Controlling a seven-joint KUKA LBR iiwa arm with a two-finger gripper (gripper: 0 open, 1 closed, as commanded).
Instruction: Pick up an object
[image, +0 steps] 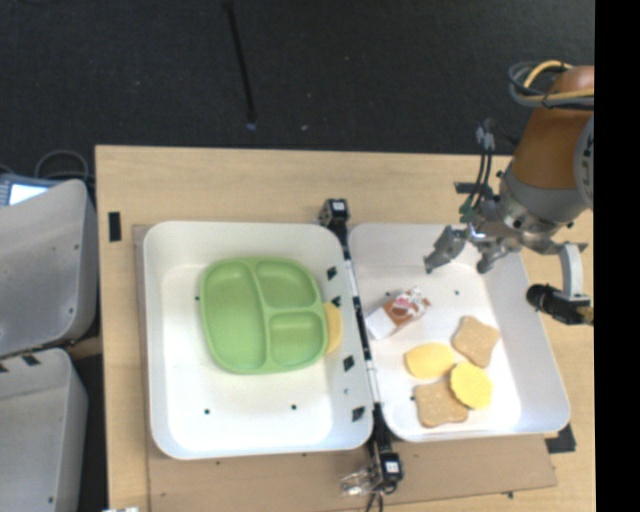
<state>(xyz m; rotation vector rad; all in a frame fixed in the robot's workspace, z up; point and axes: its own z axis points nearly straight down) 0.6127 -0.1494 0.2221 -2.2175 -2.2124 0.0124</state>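
- Nearest, low in the right bin (530, 400), lie toast slices (440, 404) and yellow rounds (471, 385) — bunched together, touching.
- Just beyond them sits a small wrapped packet (398, 310), near the divider.
- In the left bin (170, 400), a green divided tray (264, 315).
- Farthest, the gripper (467, 250) hangs over the right bin's back edge — fingers spread apart, nothing between them.

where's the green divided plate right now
The green divided plate lies flat in the left bin of the camera view, toward its right half, with a yellow piece tucked against its right edge beside the divider between the bins.
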